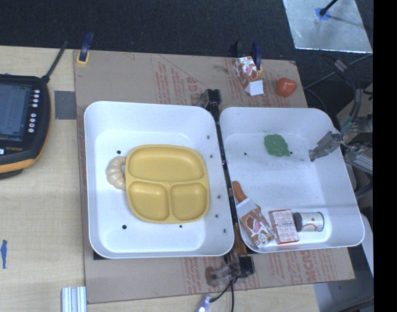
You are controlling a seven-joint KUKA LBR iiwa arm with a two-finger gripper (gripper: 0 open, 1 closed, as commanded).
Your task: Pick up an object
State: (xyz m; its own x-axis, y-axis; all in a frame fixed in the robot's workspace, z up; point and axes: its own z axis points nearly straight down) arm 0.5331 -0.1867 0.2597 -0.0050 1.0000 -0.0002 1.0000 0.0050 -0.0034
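At right bin's far-right rim, gripper hangs with nothing in it, opening unreadable to me | nearest pick: green object just left of it | risk: it looks low and flat, so fingers may skid off or clip the wall.

Tool seen at 3 o'clock of frame, entering from the right edge. Grey finger tip pointed toward 8 o'clock, tilted low. Wrist and arm body mostly cut off at the right border; only a small grey-white part is seen behind the tool at 3 o'clock. Nothing is seen gripped between the fingers. Finger gap too small and blurred to be judged.
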